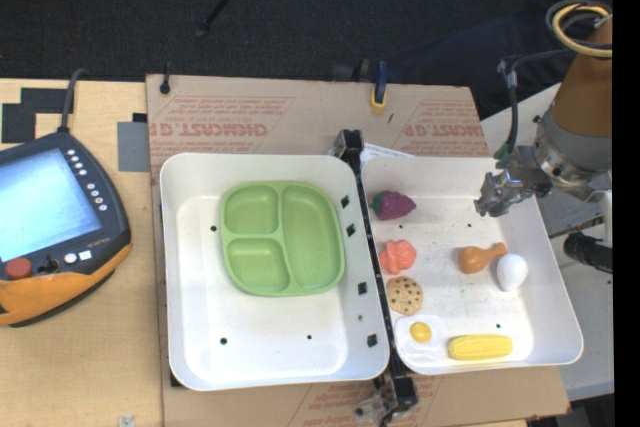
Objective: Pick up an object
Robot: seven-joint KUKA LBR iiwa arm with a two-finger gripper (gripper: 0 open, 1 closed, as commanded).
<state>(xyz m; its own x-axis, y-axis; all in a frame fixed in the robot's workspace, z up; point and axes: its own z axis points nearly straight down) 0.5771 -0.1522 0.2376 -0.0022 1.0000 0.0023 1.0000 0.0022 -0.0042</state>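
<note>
The left shallow white plastic bin (pixel 200 335) bears a light green three-compartment plastic tray (pixel 282 238) toward its upper middle with bare floor around and below it, while the right shallow white plastic bin (pixel 560 315) has open floor at its centre and top, its toys spread well apart: a purple and green toy vegetable (pixel 394 205), a yellow toy corn cob (pixel 479 347) near the front rim, an orange-brown toy drumstick (pixel 481 258) just beside a white toy egg (pixel 511 271), a pink lumpy toy (pixel 397 256), a tan speckled toy cookie (pixel 404 295) and a small fried-egg toy (pixel 420 331). The grey arm with the orange band (pixel 583 95) leans in from the right, its dark two-finger gripper (pixel 495 198) above the right bin's upper right corner, up and right of the drumstick with nothing between its fingers; whether they are spread or pressed together I cannot tell.
</note>
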